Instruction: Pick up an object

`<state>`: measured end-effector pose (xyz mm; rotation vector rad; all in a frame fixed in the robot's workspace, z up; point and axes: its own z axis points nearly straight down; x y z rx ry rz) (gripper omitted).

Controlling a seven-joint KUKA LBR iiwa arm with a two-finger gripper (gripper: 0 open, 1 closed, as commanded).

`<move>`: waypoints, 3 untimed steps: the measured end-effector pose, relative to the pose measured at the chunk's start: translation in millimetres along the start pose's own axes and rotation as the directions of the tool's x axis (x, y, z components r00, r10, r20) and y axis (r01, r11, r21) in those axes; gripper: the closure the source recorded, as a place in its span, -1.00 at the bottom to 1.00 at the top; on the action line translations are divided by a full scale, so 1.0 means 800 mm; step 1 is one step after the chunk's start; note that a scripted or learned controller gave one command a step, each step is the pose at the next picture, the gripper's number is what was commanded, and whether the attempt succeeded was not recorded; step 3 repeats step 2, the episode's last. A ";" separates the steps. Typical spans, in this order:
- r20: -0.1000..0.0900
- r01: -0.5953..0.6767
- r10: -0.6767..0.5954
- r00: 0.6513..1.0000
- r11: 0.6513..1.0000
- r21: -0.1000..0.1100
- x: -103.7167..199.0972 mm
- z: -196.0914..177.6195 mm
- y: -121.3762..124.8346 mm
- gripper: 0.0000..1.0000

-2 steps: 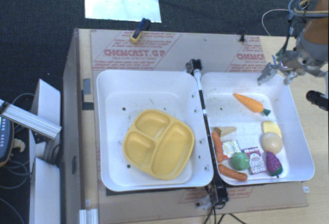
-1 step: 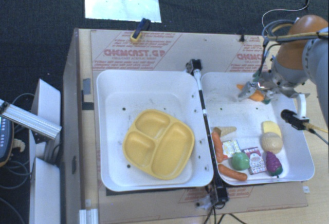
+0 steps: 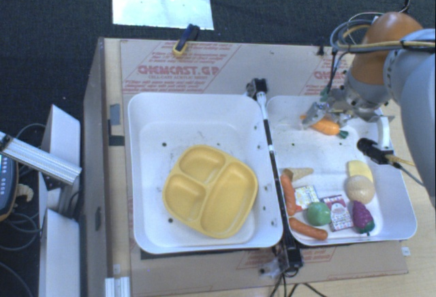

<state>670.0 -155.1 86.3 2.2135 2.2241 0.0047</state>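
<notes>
My gripper (image 3: 325, 114) hangs low over the far part of the right bin (image 3: 402, 221), under the grey arm and its orange band (image 3: 381, 43). Directly beneath it lies a small orange carrot with a green end (image 3: 327, 127), touching or nearly touching the gripper; whether the carrot is gripped cannot be made out. Near the bin's front lie more toy foods: a long orange carrot (image 3: 288, 193), a second carrot (image 3: 308, 229), a green ball (image 3: 317, 213), a purple eggplant (image 3: 362, 216), a cream ball (image 3: 359, 189) and a yellow block (image 3: 360, 169).
In the left bin (image 3: 157, 118) sits a yellow divided plate (image 3: 211, 190). Small printed packets (image 3: 336, 211) and a tan wedge (image 3: 298, 173) lie among the foods. A black part (image 3: 371, 148) juts over the right bin's right side. The divider (image 3: 269, 152) runs between the bins.
</notes>
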 end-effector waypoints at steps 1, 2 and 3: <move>0.002 0.003 -0.003 1.000 1.000 0.007 -0.002 -0.012 -0.002 1.00; 0.000 0.001 -0.001 1.000 1.000 0.000 0.045 -0.112 -0.053 1.00; 0.000 0.001 -0.001 1.000 1.000 0.000 0.045 -0.112 -0.053 1.00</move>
